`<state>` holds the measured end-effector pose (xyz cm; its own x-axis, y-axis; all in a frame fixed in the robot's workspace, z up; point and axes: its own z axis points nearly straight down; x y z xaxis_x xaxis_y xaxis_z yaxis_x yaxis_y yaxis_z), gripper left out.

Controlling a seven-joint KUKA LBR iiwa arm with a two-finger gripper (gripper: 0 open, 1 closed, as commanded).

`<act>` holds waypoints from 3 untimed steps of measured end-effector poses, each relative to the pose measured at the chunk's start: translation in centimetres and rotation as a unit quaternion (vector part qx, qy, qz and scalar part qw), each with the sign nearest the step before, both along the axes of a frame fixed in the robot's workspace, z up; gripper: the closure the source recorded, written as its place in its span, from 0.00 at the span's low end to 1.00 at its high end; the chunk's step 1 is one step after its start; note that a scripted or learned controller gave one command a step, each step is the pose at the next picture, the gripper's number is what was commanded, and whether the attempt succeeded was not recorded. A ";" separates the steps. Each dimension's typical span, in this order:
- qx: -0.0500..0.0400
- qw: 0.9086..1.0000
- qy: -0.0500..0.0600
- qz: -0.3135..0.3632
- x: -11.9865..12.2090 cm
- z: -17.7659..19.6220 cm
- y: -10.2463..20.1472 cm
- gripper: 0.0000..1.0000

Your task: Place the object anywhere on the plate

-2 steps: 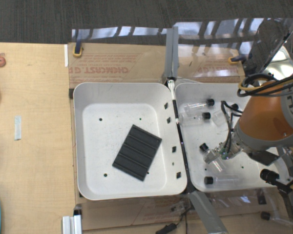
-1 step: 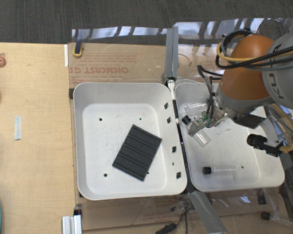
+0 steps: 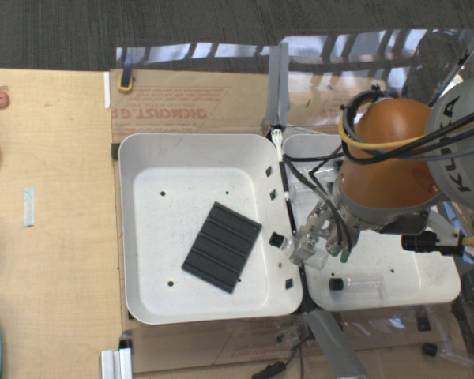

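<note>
A black ribbed rectangular plate lies tilted on the floor of the left bin, right of its middle. My gripper hangs over the wall between the two bins, at the left edge of the right bin, about a hand's width right of the plate. The orange wrist band and cables hide much of it. A small clear tube-like object with a black end lies on the right bin's floor just below the gripper, apart from it. Nothing can be made out in the gripper's grasp.
The arm covers most of the right bin's upper half. A small black piece sits at the left bin's right wall, close to the gripper. Brown cardboard lies behind the bins, and the wooden bench extends to the left.
</note>
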<state>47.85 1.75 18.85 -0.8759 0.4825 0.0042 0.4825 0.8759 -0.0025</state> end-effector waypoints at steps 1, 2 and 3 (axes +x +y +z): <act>-0.003 0.962 -0.001 -0.273 0.1 10.7 4.9 1.00; -0.006 0.886 0.001 -0.464 -0.1 1.8 10.0 1.00; -0.003 0.930 -0.002 -0.367 0.3 8.2 5.2 1.00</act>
